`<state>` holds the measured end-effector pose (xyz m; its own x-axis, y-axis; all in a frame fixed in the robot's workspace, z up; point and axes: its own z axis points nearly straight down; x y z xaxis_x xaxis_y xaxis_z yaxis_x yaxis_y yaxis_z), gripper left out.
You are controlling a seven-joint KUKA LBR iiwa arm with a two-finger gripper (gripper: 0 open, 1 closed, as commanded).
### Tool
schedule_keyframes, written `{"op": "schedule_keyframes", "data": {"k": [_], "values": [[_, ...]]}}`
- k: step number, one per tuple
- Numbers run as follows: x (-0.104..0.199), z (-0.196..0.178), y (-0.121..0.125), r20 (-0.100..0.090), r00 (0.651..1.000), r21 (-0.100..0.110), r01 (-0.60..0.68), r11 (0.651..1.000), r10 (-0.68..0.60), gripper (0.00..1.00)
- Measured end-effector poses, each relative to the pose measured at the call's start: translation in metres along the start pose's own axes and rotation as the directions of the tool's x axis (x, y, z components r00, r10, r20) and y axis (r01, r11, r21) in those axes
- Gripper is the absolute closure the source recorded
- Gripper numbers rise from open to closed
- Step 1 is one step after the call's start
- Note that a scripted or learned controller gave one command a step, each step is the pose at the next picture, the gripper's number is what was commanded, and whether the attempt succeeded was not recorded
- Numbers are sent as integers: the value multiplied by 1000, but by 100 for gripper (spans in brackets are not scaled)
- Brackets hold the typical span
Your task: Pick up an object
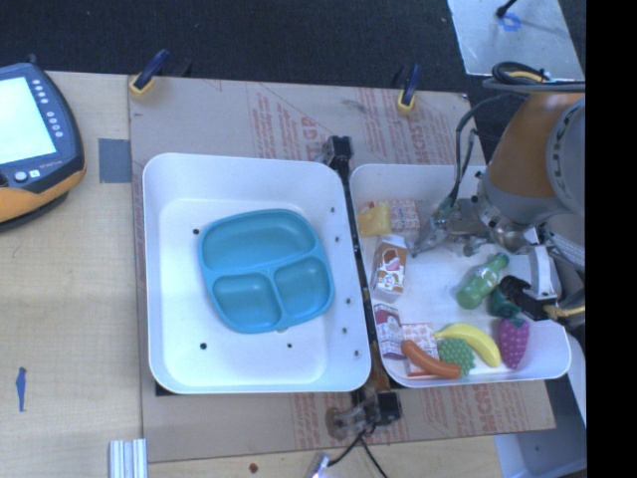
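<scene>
In the right bin [418, 172], jaws [438, 229] hard to make out, arm [532, 152] cut off

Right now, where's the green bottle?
The green bottle lies in the right-hand bin, toward its right side, just above the banana and purple grapes, close under the arm's wrist.
</scene>
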<state>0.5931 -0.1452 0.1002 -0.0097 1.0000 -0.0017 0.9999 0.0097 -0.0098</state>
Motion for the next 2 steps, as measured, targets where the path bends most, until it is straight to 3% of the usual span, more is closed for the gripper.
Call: {"op": "schedule_keyframes", "data": {"k": [1,2], "values": [[-21,8,63,-1,1000,-5,-4,1000,4,0],[-21,-3,63,-2,1000,-3,0,1000,0,100]]}}
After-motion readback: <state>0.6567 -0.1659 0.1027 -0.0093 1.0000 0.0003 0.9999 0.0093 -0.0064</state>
